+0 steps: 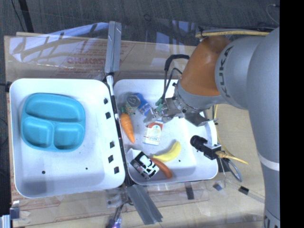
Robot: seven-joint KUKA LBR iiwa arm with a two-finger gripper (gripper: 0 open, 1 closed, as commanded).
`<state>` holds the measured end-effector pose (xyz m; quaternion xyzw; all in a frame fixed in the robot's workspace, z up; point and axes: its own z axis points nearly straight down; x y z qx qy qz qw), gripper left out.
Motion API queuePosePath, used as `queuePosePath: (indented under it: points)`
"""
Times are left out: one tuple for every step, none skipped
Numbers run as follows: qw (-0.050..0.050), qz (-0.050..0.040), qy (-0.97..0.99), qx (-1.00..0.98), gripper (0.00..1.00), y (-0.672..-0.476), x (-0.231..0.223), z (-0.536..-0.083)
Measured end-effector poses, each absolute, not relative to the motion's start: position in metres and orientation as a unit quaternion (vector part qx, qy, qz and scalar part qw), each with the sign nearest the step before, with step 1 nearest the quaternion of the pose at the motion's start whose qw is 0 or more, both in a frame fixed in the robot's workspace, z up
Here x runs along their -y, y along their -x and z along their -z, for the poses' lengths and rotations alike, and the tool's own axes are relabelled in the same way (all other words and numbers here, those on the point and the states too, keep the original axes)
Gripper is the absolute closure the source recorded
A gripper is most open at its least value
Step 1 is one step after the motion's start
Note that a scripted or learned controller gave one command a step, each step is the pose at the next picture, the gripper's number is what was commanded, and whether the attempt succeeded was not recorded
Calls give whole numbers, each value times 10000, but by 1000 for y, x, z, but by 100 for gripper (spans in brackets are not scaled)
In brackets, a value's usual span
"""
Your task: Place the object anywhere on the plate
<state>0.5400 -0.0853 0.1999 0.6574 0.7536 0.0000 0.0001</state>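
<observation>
Gripper low in the right bin, hanging off the grey arm w/ orange band; grip state hidden by the wrist, so can't tell, and nothing seen held. Directly under/beside the tip: small white-and-red carton, lying flat near bin centre, prob. the pick target, though can't be sure which item is meant. Just left of it an orange carrot, close to the bin's left wall; up-left a blue-and-grey can. Below-right of the carton a banana, and lower still a black-and-white box touching a second orange piece. Further out, left bin w/ the blue plate, three compartments, sitting in the upper-left part, well apart from the gripper. Judged stage: pick not yet secured, transfer not begun. To do well: centre over the carton, approx. aligned across its narrow side, since a flat box gives little to bite on; come down straight, avoid nudging carrot or banana, both near enough to get caught. Lift clear of the divider wall betw. bins before travelling left. Any compartment OK for the drop; middle of the plate safest, release low so the carton doesn't bounce off the rim. Risk: slip on the thin flat edge, or empty close.
</observation>
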Motion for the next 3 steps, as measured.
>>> queuePosePath:
  points:
    - [-3,4,-6155,-7881,100,-560,26,-198]
    - [-10,8,-5734,-8192,100,-597,-32,-191]
    - [-10,10,-5049,-8632,100,-594,-119,-202]
